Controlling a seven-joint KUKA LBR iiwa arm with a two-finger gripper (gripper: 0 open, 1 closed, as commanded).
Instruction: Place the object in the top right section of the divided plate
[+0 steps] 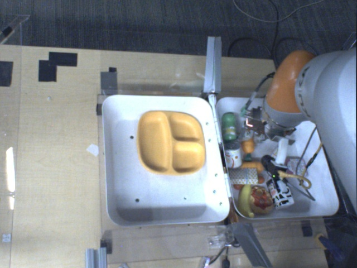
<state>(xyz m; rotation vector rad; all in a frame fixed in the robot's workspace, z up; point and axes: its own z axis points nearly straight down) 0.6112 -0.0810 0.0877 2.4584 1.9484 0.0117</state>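
Note:
A yellow divided plate (170, 142) lies in the left white bin (120, 166). It has one long section on the left and two smaller ones on the right; the top right section (186, 126) is the upper of these. My gripper (261, 128) hangs over the upper part of the right bin (326, 202), below the orange band. It is close to a green can (229, 125) and a small orange piece (247, 146). The wrist hides its fingers from view.
The right bin is crowded. It holds a small labelled jar (233, 155), a checkered box (244, 176), a banana (245, 200), a red fruit-like item (261, 199) and a black-and-white packet (282, 193). A metal divider (212, 66) stands between the bins.

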